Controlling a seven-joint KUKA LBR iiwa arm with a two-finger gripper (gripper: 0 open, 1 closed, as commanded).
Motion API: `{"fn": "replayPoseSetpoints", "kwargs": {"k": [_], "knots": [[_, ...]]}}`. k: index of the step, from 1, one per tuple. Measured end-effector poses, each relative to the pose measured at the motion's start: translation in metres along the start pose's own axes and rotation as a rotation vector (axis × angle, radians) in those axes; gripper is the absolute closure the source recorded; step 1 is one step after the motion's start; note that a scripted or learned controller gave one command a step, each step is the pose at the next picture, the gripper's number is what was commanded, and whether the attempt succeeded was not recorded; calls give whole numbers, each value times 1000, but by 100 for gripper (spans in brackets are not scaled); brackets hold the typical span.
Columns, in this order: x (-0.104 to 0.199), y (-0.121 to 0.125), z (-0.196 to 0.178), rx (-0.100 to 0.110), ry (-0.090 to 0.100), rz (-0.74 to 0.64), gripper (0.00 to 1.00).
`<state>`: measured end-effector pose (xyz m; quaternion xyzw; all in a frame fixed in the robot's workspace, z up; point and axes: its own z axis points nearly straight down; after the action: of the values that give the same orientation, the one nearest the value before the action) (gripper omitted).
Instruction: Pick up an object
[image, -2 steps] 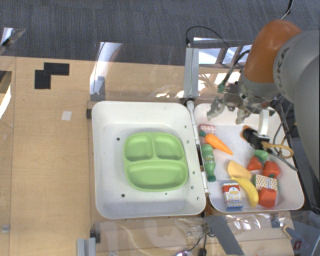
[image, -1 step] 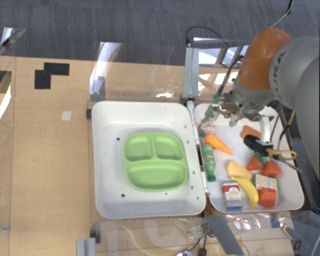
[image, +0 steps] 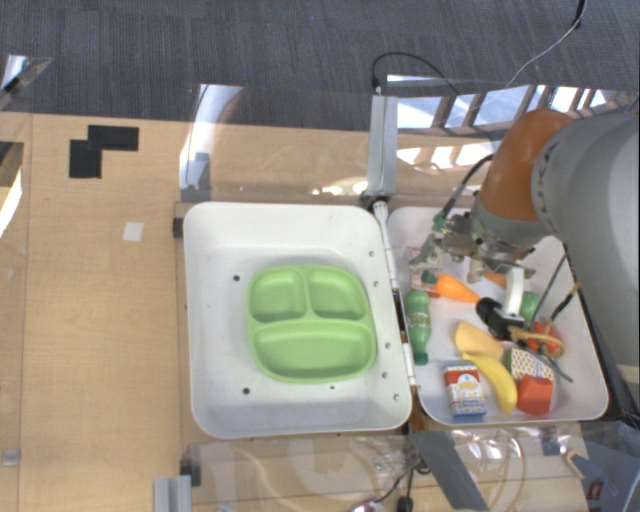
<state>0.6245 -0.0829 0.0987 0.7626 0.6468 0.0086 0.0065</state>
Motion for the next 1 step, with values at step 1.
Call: {"fn": "replayPoseSetpoints", "kwargs": {"k": [1], "knots": [[-17,-30,-2,-20,0,-136,0]]}}
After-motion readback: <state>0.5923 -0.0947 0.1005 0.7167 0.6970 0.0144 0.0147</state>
